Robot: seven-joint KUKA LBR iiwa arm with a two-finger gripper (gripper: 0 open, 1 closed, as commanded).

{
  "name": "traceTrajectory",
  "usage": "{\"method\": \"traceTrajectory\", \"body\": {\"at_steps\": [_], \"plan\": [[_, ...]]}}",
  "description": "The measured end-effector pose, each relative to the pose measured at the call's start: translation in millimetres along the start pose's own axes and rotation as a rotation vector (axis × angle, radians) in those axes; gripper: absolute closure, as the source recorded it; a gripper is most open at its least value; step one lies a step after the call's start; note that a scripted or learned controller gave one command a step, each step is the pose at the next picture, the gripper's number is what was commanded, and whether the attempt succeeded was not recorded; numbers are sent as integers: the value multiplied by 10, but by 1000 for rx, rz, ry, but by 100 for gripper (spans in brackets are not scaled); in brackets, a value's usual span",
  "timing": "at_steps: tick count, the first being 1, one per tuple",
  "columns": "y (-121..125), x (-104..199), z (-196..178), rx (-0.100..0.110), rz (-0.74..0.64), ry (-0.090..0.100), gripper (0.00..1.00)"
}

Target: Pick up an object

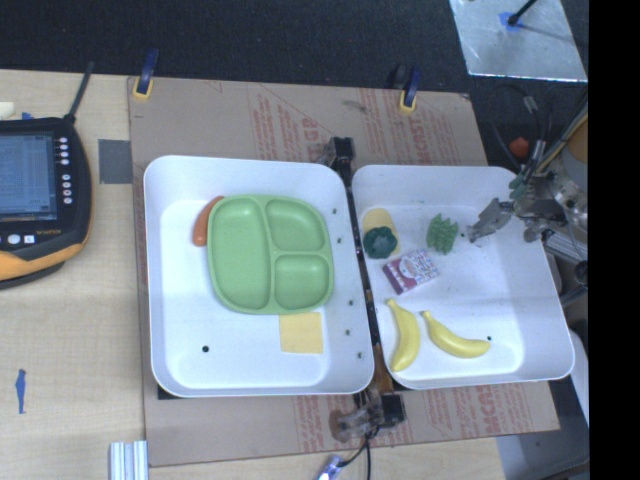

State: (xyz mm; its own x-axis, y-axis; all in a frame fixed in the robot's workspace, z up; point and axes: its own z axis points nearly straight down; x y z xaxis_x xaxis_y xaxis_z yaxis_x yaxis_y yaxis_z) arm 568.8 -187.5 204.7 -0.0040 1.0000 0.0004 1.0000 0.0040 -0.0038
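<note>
Objects for picking all sit in right bin [520, 268]: two bananas [404, 336] [455, 338] near its front edge, close together but not touching; pink-and-white packet [412, 270] mid-left, print too small to read; dark green round piece [379, 241] against a yellow piece [377, 221] by the left wall; spiky green item [442, 233] just right of those. Right half of that bin's floor is bare white, plenty of room there. Gripper [483, 223] reaches in over the right bin's upper right, tip just beside the spiky green item, nothing between the fingers; can't tell if they're spread or pressed together. Left bin [165, 268]: green divided tray [270, 253] in the middle, orange piece [203, 220] tucked at its left edge, yellow square [302, 332] just below it. Bins butt together at the centre. Pendant [35, 198] on the table far left, screen text unreadable. Red lettering on the cardboard [300, 123] under the bins, not legible.
</note>
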Motion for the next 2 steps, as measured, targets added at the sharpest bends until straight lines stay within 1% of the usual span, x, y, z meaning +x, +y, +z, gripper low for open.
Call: {"method": "traceTrajectory", "body": {"at_steps": [1,2], "plan": [[727,431,866,1,-2,-1,0],[707,205,1128,2,1,0,0]]}}
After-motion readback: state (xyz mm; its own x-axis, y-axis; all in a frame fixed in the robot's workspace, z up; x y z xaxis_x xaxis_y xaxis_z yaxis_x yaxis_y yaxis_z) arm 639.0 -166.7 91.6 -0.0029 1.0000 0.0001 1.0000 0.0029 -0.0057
